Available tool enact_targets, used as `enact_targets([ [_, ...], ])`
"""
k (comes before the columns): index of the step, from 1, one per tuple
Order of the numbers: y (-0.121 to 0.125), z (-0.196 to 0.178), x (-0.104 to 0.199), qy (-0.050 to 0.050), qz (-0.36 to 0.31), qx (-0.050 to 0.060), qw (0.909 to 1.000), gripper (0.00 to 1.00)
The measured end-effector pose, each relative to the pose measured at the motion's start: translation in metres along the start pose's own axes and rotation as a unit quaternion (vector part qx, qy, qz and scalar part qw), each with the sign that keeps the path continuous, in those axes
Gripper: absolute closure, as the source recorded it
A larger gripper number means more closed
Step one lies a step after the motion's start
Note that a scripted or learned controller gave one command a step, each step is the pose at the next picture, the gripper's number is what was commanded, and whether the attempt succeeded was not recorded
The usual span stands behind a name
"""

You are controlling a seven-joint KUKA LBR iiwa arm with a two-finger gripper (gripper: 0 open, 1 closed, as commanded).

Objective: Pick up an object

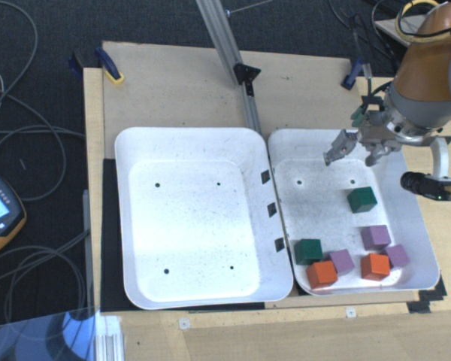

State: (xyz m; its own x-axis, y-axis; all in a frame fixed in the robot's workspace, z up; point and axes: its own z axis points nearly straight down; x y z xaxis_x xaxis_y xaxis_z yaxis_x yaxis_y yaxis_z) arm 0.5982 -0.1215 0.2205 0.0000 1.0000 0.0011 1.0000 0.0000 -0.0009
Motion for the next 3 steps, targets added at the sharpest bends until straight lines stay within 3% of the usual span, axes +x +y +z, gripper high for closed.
enact_targets([
  [1,0.000,0.000,0.000,0.000,0.000,0.000,1.0000,0.00],
  [2,-0.005,-0.142,-0.038,-0.002,0.000,-0.006,1.0000,0.00],
  [3,-0.005,-0.227,0.017,-0.001,-0.003,-0.007,1.0000,0.00],
])
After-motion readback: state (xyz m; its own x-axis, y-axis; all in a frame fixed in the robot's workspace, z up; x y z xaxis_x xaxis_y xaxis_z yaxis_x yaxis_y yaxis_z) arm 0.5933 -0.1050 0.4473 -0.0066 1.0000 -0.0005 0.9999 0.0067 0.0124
